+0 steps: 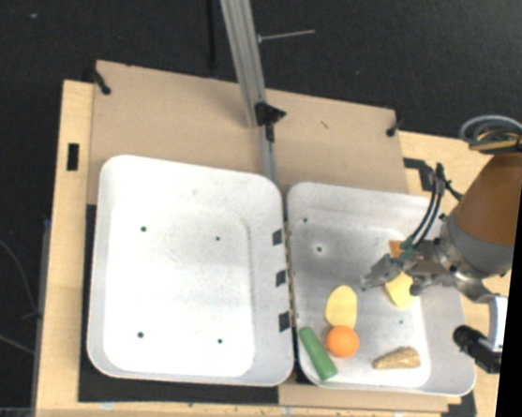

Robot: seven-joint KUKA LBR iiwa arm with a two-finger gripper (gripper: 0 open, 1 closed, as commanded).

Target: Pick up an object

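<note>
My gripper (pixel 394 278) sits in the right bin (pixel 337 207) touching a yellow block (pixel 402 291) — finger state cannot be determined — no legible markings.

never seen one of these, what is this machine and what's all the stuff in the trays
This is one camera above a bench, looking down at a slant. The grey and orange shape at right is a robot arm reaching in; its gripper hangs over the right white bin. That bin holds a pale yellow piece right by the gripper, a yellow egg-shaped piece, an orange ball, a green stick and a tan lump. The left white bin sits beside it. Whether anything is gripped is unclear.
</note>
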